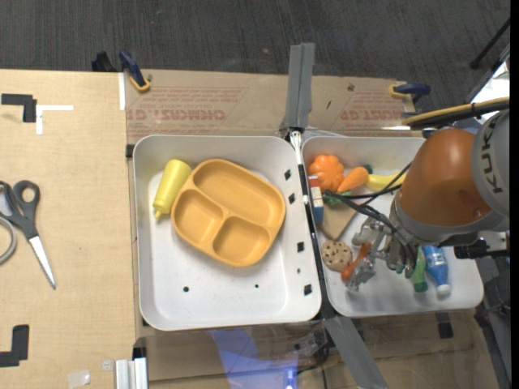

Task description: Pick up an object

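My gripper (365, 264) hangs low in the right bin (397, 300), near its front left part. Its grey wrist and orange band (444, 186) cover the bin's middle. A small red-orange piece (353, 272) lies right at the gripper's tip; whether it is held is unclear. A brown cookie (336, 254) sits just left of the gripper. Behind it lie a tan slice (340, 220), an orange pumpkin-like toy (326, 169), a carrot (353, 178) and a yellow piece (381, 181). To the right of the gripper stand a blue bottle (436, 268) and a green item (418, 275).
The left bin (219, 302) holds an orange divided plate (227, 211) and a yellow bottle (170, 186) at its back left. A white, red and blue stick (316, 202) lies along the right bin's left wall. Scissors (29, 227) rest on the bench far left.
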{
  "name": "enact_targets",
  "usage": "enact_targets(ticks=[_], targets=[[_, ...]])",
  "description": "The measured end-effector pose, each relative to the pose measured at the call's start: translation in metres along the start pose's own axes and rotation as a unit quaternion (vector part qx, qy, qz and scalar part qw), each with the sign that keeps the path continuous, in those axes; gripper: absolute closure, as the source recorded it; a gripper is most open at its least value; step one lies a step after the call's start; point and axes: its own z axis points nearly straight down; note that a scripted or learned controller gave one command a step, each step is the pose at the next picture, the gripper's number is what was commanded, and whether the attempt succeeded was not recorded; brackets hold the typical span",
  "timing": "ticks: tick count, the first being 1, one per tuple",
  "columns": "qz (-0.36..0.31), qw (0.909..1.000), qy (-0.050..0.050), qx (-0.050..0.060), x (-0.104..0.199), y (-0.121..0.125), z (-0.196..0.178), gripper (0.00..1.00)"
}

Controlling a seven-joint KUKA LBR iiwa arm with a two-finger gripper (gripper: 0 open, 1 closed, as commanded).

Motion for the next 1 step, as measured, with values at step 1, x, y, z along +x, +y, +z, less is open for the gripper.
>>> enact_targets(ticks=[1], targets=[[-0.001, 1.0, -0.001, 0.0, -0.0011, 0.0003, -0.009, 1.0]])
